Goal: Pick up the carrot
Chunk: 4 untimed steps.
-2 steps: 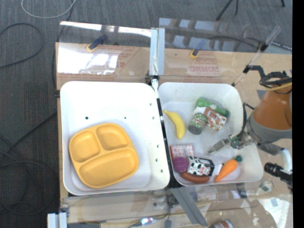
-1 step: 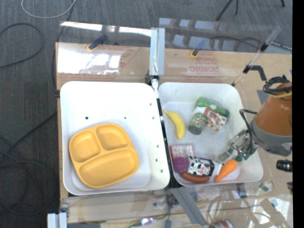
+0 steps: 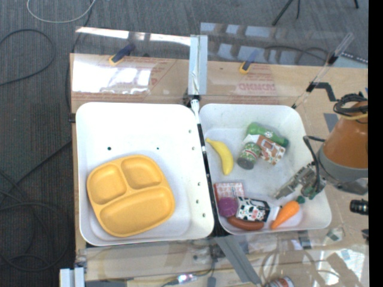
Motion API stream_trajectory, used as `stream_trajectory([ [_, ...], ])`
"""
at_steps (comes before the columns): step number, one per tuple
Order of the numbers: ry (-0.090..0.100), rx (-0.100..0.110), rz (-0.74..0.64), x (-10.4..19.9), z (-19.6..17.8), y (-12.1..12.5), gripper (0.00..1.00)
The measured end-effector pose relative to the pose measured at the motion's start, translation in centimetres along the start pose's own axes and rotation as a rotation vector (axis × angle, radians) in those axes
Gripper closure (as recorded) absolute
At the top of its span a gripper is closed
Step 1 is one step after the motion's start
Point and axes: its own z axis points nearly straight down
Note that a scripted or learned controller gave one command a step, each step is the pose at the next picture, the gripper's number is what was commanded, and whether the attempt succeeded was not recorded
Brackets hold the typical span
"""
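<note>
The robot's hand (image 3: 297, 184) hangs low in the right bin (image 3: 299, 121), just above the carrot (image 3: 285, 213) lying in that bin's near right corner beside a hot dog (image 3: 245, 223), and I cannot tell how far open it is.

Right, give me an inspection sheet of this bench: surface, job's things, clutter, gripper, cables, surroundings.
Surface: two white bins side by side, left bin and right bin.
Job's things: carrot lies at the right bin's near right corner, leafy end toward the gripper.
Clutter: yellow divided plate in the left bin; banana, can, small box, sausage and cow-patterned piece in the right bin.
Gripper: gripper sits low, just above the carrot's top; grip state unclear.
Cables: black cables loop on the floor at left.
Surroundings: grey carpet, clear panels behind the bins.
</note>
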Motion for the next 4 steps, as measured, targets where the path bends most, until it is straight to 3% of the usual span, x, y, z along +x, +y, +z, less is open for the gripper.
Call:
stream_trajectory([
  [1, 0.000, 0.000, 0.000, 0.00, 0.00, -0.01, 0.00],
  [2, 0.003, 0.005, -0.203, -0.23, 0.93, -0.56, 0.00],
  [3, 0.002, 0.000, -0.204, -0.27, 0.02, -0.32, 1.00],
  [4, 0.002, 0.001, -0.203, -0.29, 0.02, -0.36, 0.00],
])
